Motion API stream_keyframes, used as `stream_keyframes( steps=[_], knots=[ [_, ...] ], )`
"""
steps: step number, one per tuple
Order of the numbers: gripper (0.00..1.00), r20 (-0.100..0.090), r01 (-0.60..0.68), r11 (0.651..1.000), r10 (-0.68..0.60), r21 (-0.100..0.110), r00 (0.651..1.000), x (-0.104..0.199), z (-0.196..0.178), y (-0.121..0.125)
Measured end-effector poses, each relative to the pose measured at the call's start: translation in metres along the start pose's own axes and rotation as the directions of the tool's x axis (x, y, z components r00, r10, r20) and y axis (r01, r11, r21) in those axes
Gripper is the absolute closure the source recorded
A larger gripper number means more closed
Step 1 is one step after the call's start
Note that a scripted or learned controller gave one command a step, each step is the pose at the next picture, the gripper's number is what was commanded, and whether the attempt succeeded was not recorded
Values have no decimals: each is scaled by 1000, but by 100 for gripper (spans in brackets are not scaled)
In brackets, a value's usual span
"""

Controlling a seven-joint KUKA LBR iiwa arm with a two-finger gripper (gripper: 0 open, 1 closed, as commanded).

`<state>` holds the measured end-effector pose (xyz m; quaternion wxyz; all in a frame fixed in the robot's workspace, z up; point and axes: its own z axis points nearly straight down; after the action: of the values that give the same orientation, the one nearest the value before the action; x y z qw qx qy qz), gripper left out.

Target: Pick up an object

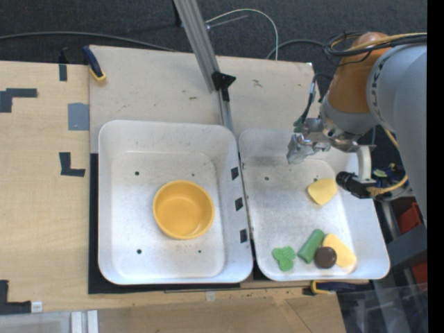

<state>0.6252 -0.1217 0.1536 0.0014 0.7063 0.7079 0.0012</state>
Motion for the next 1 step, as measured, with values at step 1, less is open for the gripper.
stream_keyframes(
  steps=[1],
  knots=[
    [100, 0, 0, 1000, 0, 0, 1000, 7, -48, -5]
  ],
)
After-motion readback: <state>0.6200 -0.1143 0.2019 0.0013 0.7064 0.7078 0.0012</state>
